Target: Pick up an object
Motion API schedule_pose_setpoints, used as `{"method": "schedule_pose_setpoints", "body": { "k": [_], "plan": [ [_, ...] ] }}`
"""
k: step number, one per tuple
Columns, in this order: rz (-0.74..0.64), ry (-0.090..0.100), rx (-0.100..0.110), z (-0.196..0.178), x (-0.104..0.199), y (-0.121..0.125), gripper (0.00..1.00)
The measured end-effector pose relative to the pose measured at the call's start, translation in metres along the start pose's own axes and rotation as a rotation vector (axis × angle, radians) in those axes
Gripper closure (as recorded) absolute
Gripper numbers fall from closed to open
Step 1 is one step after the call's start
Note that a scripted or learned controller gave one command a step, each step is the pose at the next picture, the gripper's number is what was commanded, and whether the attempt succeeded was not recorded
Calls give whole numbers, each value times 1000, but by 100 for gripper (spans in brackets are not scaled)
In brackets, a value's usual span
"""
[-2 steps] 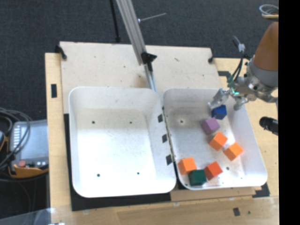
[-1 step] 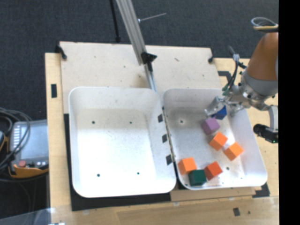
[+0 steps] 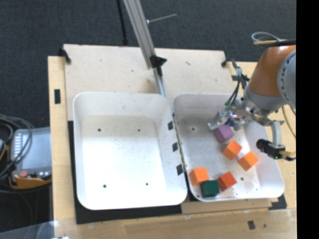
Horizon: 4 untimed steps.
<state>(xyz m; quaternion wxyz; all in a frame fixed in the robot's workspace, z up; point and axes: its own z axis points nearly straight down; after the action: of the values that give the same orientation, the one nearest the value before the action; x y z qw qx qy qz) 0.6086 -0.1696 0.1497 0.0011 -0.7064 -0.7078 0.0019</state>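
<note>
A dark grey carpet (image 3: 60,14) surrounds a pale wooden counter (image 3: 114,66). A slanted aluminium post (image 3: 141,29) rises from the counter's far side. On the floor at left lie black cables (image 3: 9,128) beside a grey handheld console (image 3: 31,156). Even light falls over everything.

- Purple block (image 3: 224,133): pale lilac.
- Four blocks in bright orange (image 3: 232,150), (image 3: 248,160), (image 3: 200,175), (image 3: 227,180), the last one more red-orange.
- Green block (image 3: 210,188): dark green.
- Both bins, left (image 3: 84,133) and right (image 3: 192,113): white, flecked with small dark specks.
- Bench (image 3: 99,68): pale tan wood.
- Arm (image 3: 271,78): orange band over grey.
- Floor (image 3: 50,14): dark charcoal carpet.
</note>
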Motion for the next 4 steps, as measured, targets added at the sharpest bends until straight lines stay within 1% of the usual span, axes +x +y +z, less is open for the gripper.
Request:
{"method": "schedule_pose_setpoints", "body": {
  "k": [1, 2, 3, 4],
  "plan": [
    [4, -4, -9, 50, -2, 1, 0],
    [9, -1, -10, 38, -2, 1, 100],
    [-1, 1, -10, -14, 6, 7, 100],
    [2, -1, -11, -71, -3, 2, 100]
  ]
}}
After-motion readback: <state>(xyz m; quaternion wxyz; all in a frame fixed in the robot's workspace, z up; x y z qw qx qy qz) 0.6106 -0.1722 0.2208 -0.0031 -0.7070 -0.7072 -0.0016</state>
